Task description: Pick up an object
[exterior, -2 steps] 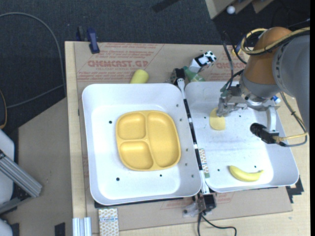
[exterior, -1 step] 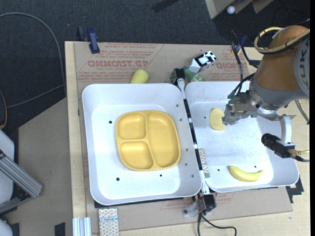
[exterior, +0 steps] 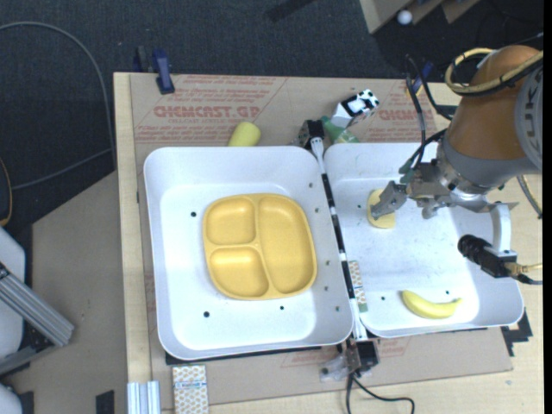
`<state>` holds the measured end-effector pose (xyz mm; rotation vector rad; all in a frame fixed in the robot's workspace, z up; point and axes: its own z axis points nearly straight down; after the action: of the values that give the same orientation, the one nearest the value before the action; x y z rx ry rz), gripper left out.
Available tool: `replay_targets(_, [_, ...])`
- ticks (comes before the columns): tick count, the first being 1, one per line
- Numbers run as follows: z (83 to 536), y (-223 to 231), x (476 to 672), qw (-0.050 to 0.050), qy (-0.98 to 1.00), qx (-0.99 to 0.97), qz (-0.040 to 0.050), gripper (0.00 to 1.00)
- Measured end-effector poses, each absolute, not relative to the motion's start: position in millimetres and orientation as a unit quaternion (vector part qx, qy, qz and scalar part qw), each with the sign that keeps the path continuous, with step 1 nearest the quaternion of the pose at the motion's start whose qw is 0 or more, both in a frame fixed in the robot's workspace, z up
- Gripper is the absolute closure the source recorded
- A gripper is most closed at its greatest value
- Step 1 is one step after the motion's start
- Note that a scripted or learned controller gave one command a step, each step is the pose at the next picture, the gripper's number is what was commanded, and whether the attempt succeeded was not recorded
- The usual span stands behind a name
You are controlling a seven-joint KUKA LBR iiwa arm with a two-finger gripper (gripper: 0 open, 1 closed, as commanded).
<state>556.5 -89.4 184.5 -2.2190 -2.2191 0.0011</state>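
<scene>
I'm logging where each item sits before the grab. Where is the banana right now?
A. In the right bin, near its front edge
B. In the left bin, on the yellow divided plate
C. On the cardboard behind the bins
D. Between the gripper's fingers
A: the banana lies on the floor of the right bin near its front edge, apart from the gripper farther back.

A yellow cylinder (exterior: 244, 134) (perhaps a toy) lies on the bench (exterior: 129, 231) behind the bins.

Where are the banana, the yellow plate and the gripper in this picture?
banana (exterior: 429, 304), camera view, middle of its curve.
yellow plate (exterior: 259, 246), camera view, its centre ridge.
gripper (exterior: 385, 203), camera view, its tips.
</scene>
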Motion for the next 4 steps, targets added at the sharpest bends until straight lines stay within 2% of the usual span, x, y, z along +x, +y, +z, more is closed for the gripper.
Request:
replay_targets(1, [109, -129, 618.4, 0.000, -0.707, -0.707, 0.0007, 0.00])
replay_targets(2, [84, -113, 608.7, 0.001, -0.707, -0.707, 0.0007, 0.00])
replay_targets(3, [95, -113, 609.4, 0.001, -0.707, -0.707, -0.0001, 1.00])
replay_targets(4, [123, -101, 544.4, 0.001, -0.707, -0.708, 0.0004, 1.00])
